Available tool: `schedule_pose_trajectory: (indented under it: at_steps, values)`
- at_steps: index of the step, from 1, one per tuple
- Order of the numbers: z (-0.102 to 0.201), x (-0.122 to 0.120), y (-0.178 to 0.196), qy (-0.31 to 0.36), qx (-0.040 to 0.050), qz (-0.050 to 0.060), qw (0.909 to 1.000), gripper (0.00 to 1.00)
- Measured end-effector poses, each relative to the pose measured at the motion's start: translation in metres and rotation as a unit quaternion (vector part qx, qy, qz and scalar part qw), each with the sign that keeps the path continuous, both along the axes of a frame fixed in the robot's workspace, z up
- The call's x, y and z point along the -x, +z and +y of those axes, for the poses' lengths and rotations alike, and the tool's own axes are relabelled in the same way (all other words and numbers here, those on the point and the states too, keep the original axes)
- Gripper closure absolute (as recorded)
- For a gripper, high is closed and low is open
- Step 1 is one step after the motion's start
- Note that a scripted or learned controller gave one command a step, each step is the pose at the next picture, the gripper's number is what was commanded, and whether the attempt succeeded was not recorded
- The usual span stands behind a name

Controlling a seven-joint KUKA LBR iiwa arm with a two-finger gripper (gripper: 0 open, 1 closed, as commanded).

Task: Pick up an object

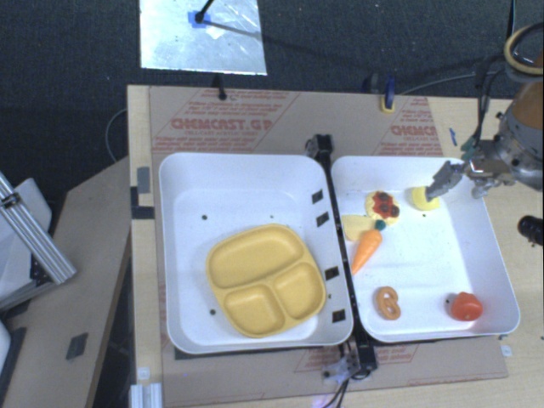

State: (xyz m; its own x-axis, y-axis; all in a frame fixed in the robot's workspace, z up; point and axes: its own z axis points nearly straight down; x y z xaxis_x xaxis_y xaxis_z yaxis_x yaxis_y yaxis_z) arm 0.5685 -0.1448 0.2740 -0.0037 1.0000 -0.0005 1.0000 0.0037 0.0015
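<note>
The right bin [489,253] holds several toy foods. A small yellow piece [422,197] lies near its back edge. Left of that piece are a round yellow piece with red toppings [382,204], a pale yellow wedge [357,225] and an orange carrot [366,248]. A pretzel [388,303] and a red fruit [465,307] lie near the front. My gripper [461,187] hangs over the back right of this bin. It is open with nothing between its fingers, and its left finger [442,180] is just above and right of the small yellow piece.
The left bin [195,185] holds a yellow three-compartment plate [266,279]. A black divider with clips [333,245] joins the two bins. Cables run behind the bins at the back right. A shiny metal sheet [202,24] lies on the floor beyond the bench.
</note>
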Motion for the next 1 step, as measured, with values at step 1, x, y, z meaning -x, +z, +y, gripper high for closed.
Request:
schedule_pose_trajectory:
  at_steps: [1]
  values:
    - [-0.0068, 0.0037, -0.0592, -0.001, -0.0003, 0.002, 1.0000, 0.00]
